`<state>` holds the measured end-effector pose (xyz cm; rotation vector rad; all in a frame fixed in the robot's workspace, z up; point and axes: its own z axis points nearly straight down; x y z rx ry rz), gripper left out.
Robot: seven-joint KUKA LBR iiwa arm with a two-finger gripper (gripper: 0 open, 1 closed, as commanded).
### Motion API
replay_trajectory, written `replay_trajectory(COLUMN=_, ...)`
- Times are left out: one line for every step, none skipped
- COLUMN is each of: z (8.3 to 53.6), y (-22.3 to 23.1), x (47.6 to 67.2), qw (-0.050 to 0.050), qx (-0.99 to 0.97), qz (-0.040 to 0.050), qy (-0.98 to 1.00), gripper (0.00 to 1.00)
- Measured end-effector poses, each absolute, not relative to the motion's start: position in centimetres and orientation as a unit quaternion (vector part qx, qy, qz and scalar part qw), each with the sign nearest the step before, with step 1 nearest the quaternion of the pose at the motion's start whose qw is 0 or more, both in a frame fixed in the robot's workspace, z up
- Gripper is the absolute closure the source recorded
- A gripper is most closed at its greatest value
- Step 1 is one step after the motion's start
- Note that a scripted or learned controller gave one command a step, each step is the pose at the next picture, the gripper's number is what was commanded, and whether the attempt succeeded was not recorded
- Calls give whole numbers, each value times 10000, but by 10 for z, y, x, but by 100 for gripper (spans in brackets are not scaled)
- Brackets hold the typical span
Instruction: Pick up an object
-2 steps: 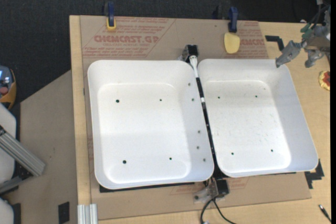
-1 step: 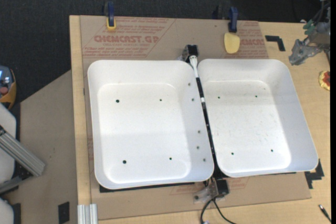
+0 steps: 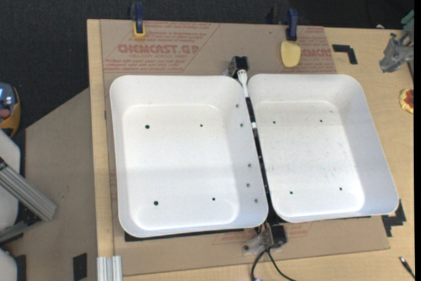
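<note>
Left bin: bare white floor, nothing to pick.
Clamps: pin the board to the table, so the bins sit fixed.
Right bin: bare too.
Hand: at far right edge, off the bins; grip unreadable.

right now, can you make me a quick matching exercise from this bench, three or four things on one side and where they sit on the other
Things:
1. left bin
2. right bin
3. yellow pad
4. blue clamp

Places:
A. at the board's far edge, above the left bin's far left corner
B. on the board just beyond the right bin's far rim
C. nearer the view's left side, beside the other bin
D. nearer the view's right side, beside the other bin

Pairs: 1-C, 2-D, 3-B, 4-A
</note>
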<state>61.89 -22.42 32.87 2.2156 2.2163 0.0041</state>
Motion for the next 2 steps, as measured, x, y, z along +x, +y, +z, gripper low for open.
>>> replay_trajectory(z=288, y=-164, x=606, qw=-29, qx=7055, qz=-7, qy=7087, gripper=100)
replay_trajectory(z=363, y=-227, x=630, qw=59, qx=7080, qz=15, qy=7062, gripper=100)
